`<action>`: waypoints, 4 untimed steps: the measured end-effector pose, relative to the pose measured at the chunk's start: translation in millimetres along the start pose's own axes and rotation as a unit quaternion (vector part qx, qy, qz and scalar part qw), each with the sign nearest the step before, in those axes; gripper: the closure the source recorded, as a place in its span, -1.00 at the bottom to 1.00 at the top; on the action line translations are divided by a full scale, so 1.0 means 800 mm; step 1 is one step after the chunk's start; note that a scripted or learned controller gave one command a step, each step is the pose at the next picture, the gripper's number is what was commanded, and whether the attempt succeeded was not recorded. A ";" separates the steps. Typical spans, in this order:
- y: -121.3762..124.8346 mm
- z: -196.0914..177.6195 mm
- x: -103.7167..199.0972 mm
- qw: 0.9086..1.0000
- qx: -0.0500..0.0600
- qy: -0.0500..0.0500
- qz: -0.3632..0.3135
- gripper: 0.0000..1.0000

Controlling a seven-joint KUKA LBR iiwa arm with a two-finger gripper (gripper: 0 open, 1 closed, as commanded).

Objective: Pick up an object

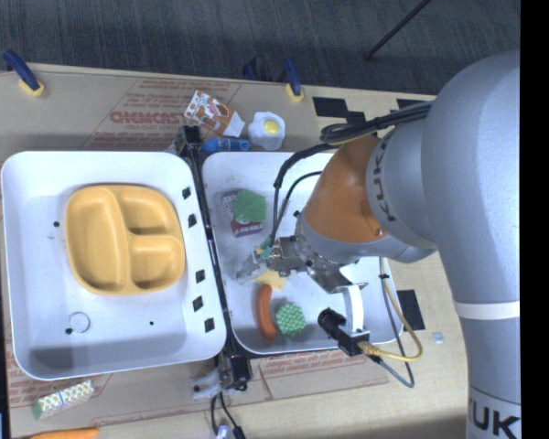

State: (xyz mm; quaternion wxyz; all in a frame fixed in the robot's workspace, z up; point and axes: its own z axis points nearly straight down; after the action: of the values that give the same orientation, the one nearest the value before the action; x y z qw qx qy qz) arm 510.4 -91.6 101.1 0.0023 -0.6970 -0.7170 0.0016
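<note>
The gripper (273, 262) is lowered at mid-frame in the right bin (381, 329); its state cannot be told. Just below it lies an orange sausage-shaped toy (265, 311), judged light and smooth, best pinched across its middle.

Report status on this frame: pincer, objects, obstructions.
Pincer low in the right white bin, finger state unclear. Orange sausage-shaped toy and green bumpy ball lie just below it, ungrasped. Yellow divided tray sits in left bin.
</note>
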 end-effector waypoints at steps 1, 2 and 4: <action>0.000 -0.012 0.000 1.000 0.001 0.000 -0.003 1.00; 0.000 -0.012 0.000 1.000 0.001 0.000 -0.003 -1.00; -0.027 0.000 -0.001 0.999 0.000 0.001 0.047 1.00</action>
State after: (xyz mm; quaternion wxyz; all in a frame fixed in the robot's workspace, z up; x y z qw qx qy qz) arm 488.7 -92.9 101.2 0.0031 -0.7301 -0.6833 0.0014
